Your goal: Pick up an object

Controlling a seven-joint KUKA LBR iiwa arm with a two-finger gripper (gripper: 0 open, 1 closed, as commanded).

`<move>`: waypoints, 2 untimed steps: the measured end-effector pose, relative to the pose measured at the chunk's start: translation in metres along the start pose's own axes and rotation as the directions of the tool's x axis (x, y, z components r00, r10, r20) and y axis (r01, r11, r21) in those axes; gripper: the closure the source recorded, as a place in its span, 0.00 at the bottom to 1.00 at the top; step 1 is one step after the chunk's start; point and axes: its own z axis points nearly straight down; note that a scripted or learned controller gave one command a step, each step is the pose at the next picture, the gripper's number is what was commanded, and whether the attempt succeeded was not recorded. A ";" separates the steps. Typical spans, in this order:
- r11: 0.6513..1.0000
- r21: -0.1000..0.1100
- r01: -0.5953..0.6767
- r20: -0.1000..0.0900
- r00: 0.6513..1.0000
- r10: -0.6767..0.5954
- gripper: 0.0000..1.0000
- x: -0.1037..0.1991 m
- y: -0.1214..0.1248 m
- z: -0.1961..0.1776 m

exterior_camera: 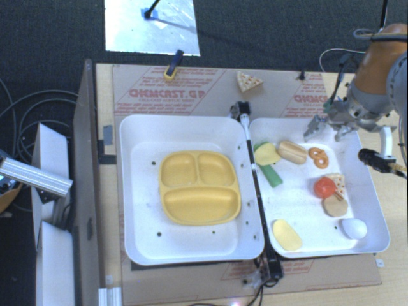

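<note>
Nearest the camera, at the front edge of the surface (191, 85), sit the front rims of the two white bins. The left bin (137, 171) holds a yellow divided plate (199, 187) lying flat near its middle, with two small compartments at the back and one long one at the front.

The right bin (373, 199) holds the loose pieces. Near its left wall lie a pale yellow-green piece (266, 153) and a green stick (271, 175), touching each other. Toward the front left corner rests a flat yellow oval (287, 234). At the back are a hot-dog bun (292, 151) and, just beside it, an orange pretzel (318, 157). Further right a red tomato (324, 187) touches a speckled wedge (338, 183), with a tan round piece (335, 206) just in front and a white egg (354, 228) near the front right corner.

Behind the bins, on the surface's back edge, lies a cheese wedge (249, 81).

The end effector (329, 127) hangs over the right bin's back right corner, fingers spread apart, pinching nothing.
</note>
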 end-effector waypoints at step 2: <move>1.000 0.000 -0.002 -0.001 1.000 0.002 0.00 -0.021 -0.086 0.056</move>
